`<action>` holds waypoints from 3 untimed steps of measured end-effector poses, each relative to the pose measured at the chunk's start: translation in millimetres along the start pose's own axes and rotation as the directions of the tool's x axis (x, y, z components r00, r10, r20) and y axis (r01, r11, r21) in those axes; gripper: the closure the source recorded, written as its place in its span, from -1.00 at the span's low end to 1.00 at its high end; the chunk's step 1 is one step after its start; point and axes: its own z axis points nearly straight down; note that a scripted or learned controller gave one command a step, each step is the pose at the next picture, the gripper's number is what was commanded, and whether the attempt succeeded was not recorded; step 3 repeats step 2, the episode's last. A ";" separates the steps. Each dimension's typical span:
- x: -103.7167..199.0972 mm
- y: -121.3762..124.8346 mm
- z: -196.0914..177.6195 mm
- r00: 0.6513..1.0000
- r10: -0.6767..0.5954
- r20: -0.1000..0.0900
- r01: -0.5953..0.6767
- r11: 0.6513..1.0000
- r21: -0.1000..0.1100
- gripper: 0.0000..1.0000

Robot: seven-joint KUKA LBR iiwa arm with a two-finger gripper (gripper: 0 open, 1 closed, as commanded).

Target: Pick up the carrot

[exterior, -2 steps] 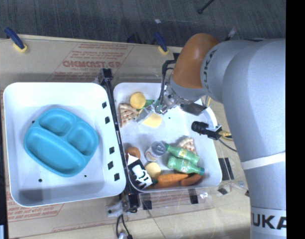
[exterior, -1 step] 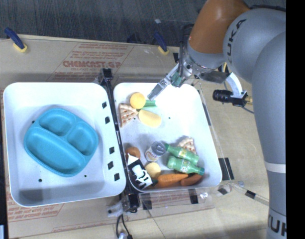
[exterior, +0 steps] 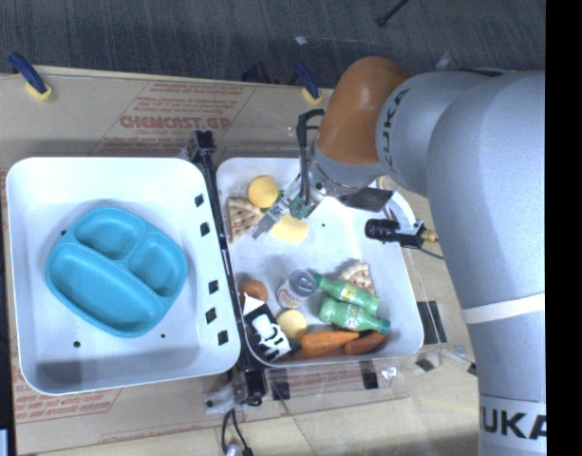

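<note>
So we're looking at the right bin [exterior: 404,283] and the whole thing comes down to one gap: the carrot [exterior: 327,342] is nowhere near the claw [exterior: 289,207] right now. The claw hangs over the far part of that bin, close to the divider between the two bins, with its tips by a pale yellow round piece [exterior: 292,229]. The carrot lies against the bin's near wall, well apart from the claw, so from the claw we'd have to travel toward the near edge and a bit to the right. Its long axis runs roughly along that near wall, left to right, with a slight tilt. Only one arm here, so no choice about who goes.

Whether the claw is released or clenched, we honestly cannot tell; the tips blur into the stuff under them, and nothing is clearly pinched between them.

Our count of the right bin, going by the carrot as anchor: one carrot, one reddish-brown sausage-looking thing [exterior: 366,343] touching its right end, one green bottle [exterior: 351,304] just above it, one small can [exterior: 298,287] up and left of it, one black-and-white item [exterior: 264,331] at its left end, one yellow ball [exterior: 263,192] far up near the claw. The left bin [exterior: 25,255] holds one blue divided plate [exterior: 117,269].

We'd guess the crowding around the carrot makes the grab fiddly.
</note>
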 end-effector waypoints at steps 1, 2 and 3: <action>-2.7 3.4 -16.7 1.000 -0.006 0.010 0.007 1.000 -0.006 1.00; -28.1 -38.2 -132.8 0.879 0.478 0.009 -0.477 0.879 -0.015 1.00; -28.1 -38.2 -132.8 0.879 0.478 0.009 -0.477 0.879 -0.015 1.00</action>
